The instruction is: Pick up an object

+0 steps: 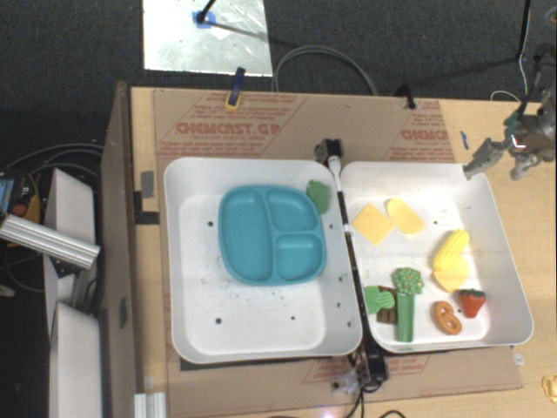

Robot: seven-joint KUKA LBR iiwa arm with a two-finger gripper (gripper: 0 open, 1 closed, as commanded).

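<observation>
So the gripper [498, 157] hangs over the top right corner of the right bin [503, 233], jaws spread open with nothing between them. All the toy food sits below it in that bin: yellow corn [451, 259], a strawberry [472, 302], a pretzel [447, 317], broccoli [406, 301], cheese slice [373, 223]. Left bin [187, 259] has a blue divided plate [271, 234].

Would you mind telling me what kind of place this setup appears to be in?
Most likely a robotics lab bench for pick-up trials: two white bins, toy food such as the broccoli and a blue divided plate, with the arm's end effector reaching in and loose cables behind.
</observation>
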